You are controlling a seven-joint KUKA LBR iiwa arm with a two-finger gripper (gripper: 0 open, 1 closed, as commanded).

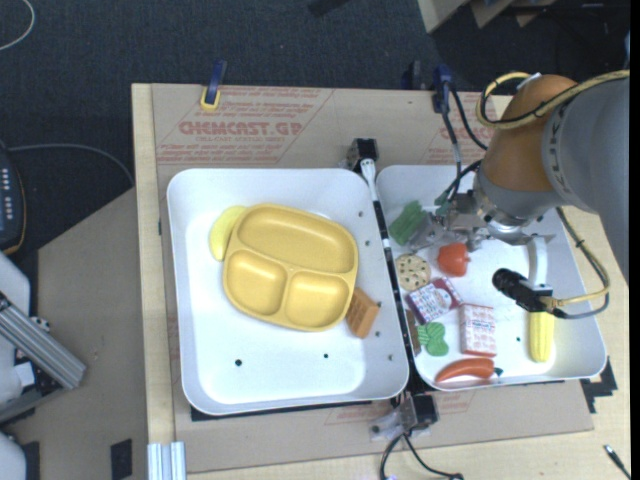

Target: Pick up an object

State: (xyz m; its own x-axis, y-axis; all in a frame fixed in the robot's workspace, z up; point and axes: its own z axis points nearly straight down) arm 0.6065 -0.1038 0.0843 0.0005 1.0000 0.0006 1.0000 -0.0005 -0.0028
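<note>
Two bins. Left bin (200, 298): one yellow tray (290, 266), one brown block (363, 315). Right bin (580, 338): about eight small toy foods, tomato (454, 259) under gripper (468, 230); jaw state unclear.

A brown cardboard sheet with red lettering (250, 123) is lying under the two bins, a yellow clamp (211, 95) is gripping its far edge, and dark carpet (150, 18) is surrounding everything.
</note>
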